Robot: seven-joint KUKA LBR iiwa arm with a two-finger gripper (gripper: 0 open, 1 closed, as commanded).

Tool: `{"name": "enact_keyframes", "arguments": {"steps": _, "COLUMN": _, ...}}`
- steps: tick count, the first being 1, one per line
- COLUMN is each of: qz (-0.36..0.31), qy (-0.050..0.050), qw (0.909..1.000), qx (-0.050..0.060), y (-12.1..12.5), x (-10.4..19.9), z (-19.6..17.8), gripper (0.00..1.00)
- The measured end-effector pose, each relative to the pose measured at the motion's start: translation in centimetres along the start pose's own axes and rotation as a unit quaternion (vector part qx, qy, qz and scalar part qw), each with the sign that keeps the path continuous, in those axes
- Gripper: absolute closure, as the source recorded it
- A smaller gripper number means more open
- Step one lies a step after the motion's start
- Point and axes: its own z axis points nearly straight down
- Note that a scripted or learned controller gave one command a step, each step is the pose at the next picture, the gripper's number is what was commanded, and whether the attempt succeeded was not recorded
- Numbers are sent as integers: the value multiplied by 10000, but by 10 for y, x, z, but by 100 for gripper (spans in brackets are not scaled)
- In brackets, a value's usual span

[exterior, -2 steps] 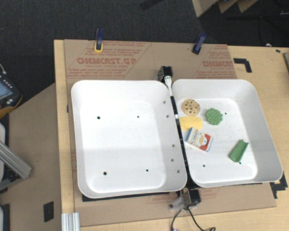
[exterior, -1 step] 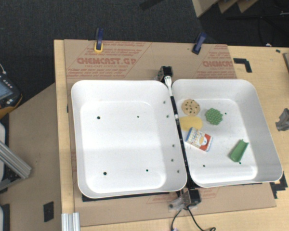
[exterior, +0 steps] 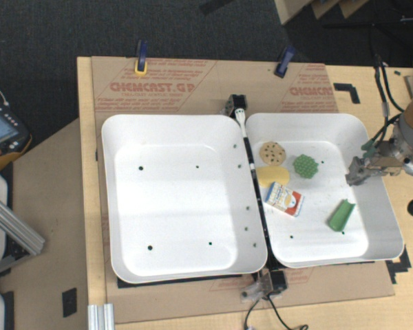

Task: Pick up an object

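We judge the approach step: tool (exterior: 356,172), jaw state unreadable, hangs just above-right of the green plastic block (exterior: 341,215). Next: descend onto it.

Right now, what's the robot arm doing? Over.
Gripper over right bin's right rim, holding nothing. Green block nearest, lying free. Nothing in the way.

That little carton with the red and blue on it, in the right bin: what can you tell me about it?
The carton is a small flat box, mostly white with blue print and a red patch at its lower right end; it looks like printed card. It lies flat and slanted on the floor of the right bin, near the bin's left wall. Its upper left corner meets or tucks under a pale yellow piece. Nothing grips it.
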Motion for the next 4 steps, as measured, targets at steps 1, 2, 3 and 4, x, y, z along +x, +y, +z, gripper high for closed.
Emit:
{"name": "enact_keyframes", "arguments": {"steps": 1, "qz": -26, "qy": -8, "qw": 10000, "qx": -61, "y": 25, "x": 93, "z": -22, "gripper": 100}}
{"name": "enact_keyframes", "arguments": {"steps": 2, "qz": -47, "qy": 1, "qw": 9999, "qx": -88, "y": 31, "x": 210, "z": -97, "gripper": 100}}
{"name": "enact_keyframes", "arguments": {"steps": 3, "qz": 3, "qy": -12, "qw": 10000, "qx": -64, "y": -22, "x": 238, "z": -140, "gripper": 100}}
{"name": "enact_keyframes", "arguments": {"steps": 4, "qz": -3, "qy": -7, "qw": 10000, "qx": -92, "y": -35, "x": 277, "z": -220, "gripper": 100}}
